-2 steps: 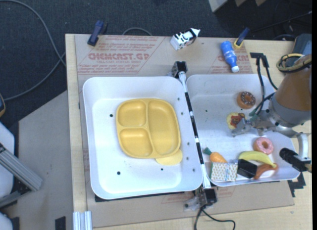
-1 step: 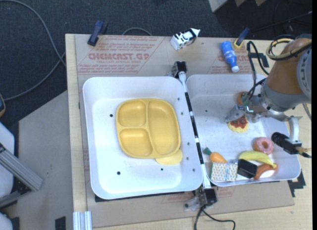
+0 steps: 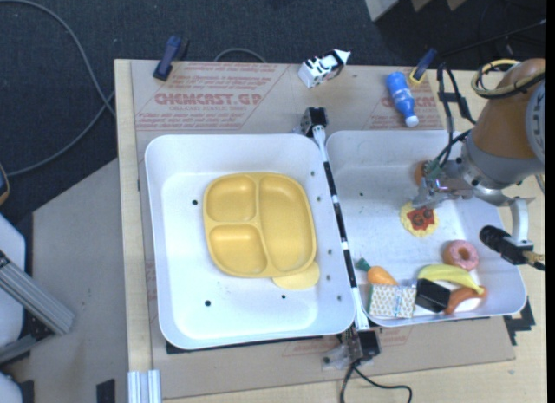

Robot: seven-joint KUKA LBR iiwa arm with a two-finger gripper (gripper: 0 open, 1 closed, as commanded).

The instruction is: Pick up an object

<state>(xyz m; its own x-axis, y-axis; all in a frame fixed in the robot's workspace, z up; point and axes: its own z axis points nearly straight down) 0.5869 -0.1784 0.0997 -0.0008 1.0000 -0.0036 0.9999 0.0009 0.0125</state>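
robotics lab | clamped board bench (image 3: pixel 217 89) | two white bins (image 3: pixel 173 245) | loose cables (image 3: pixel 52 20) | dark carpet

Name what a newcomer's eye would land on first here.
The yellow divided plate sits in the middle of the left bin. In the right bin, toy foods crowd the near corner, among them a banana and a pink donut, while the gripper hangs over a small pizza.

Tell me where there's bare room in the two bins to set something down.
Left bin: a bare white margin all around the yellow divided plate, widest along its left side. Right bin: the back-left floor, between the divider and the gripper, is bare. Its front edge is crowded with toy food, including a banana and donut.
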